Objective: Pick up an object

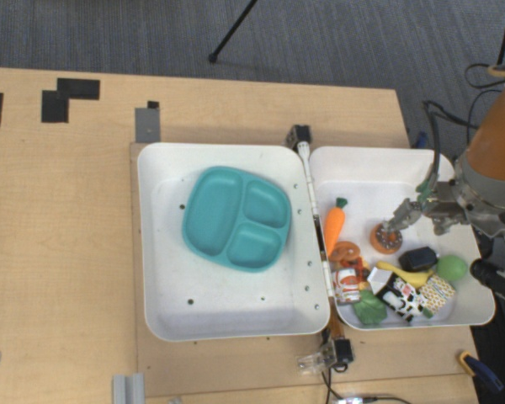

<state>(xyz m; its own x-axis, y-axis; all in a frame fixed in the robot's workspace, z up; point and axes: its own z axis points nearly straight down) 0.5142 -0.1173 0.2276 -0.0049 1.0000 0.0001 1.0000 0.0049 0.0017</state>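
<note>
At right of frame, the gripper [393, 226] hangs over a small orange disc [386, 240]; I cannot tell its jaws' state.

Two white bins, one arm.
One teal plate [236, 218]; one carrot [334, 226], one banana [403, 272], one green ball [452, 268], one can [348, 286].

A robotics lab: a plywood bench [67, 251] on grey carpet [151, 15] bears two white bins [236, 326] clamped side by side, toy food [334, 225] at 3 o'clock, cables [446, 116] trailing at 2 o'clock.
</note>
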